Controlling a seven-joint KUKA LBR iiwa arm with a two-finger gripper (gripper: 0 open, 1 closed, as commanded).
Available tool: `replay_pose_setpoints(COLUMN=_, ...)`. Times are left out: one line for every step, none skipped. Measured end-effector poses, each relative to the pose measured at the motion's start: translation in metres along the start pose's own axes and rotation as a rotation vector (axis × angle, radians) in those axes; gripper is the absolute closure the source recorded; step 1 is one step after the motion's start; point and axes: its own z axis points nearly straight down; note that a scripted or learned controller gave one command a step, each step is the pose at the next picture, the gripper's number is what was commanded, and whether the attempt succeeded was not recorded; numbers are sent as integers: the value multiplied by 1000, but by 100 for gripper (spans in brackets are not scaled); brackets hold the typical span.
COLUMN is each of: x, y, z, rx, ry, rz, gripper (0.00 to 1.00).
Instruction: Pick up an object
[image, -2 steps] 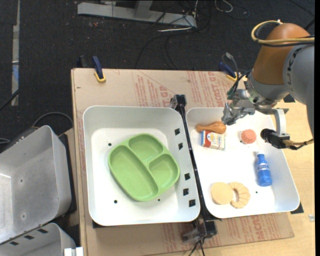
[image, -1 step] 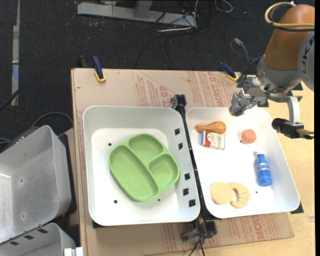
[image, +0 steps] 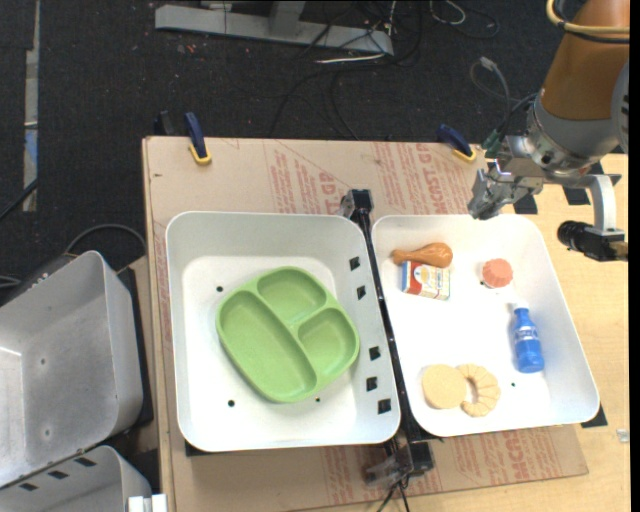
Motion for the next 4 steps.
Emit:
replay_pose_setpoints(x=56, y=-7, z=13, rx=7, ry=3, rz=-5, gripper=100)
replay_pose_setpoints(x=106, y=-15, z=22, rx=8, ry=2, rz=-4, gripper=100)
replay_pose_setpoints(x=165, y=-38, z=32, rx=9, ry=2, rz=-5, gripper=100)
replay_pose_setpoints(x=205, y=-67, z=49, rx=10, ry=2, rz=-4, gripper=100)
